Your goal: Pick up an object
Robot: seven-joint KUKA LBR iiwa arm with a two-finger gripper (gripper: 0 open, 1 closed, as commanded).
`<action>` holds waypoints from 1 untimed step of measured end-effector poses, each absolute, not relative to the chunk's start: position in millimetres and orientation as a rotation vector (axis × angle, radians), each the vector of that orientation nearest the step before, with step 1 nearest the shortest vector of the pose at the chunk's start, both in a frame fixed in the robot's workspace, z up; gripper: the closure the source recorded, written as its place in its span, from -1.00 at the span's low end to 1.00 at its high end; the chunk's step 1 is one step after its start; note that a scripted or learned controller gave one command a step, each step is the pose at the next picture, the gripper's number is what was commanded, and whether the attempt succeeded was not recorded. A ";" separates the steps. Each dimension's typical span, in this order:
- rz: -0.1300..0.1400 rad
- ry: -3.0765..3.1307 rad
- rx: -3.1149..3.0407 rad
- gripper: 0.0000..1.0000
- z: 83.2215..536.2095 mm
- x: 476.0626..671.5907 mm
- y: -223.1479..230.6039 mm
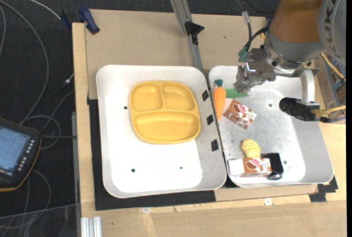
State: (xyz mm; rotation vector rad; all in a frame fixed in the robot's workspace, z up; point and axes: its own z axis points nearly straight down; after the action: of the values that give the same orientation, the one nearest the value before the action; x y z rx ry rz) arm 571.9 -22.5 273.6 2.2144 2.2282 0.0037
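My gripper (242,81) hangs over the far left part of the right bin (308,137), pointing down. A small green thing (242,91) lies right under its tip; whether they touch I cannot tell. An orange carrot (219,102) lies along the bin's left wall, just left of the gripper. A brown and white packet (239,114) lies a little nearer the front. At the front of the bin are a yellow ridged toy (251,147), a red and white carton (250,166) and a small black object (275,166) beside it.
The left bin (113,137) bears a yellow divided plate (164,111) in its far half. A metal post (181,5) slants up behind the bins. The arm's grey and orange body (302,10) looms over the right bin's far edge.
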 end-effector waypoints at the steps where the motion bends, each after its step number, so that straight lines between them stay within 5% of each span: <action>1: 0.005 2.228 2.213 1.00 274.3 592.8 30.3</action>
State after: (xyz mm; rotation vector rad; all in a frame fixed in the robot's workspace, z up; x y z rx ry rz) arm 592.8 30.3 274.3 2.2126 2.2280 0.0053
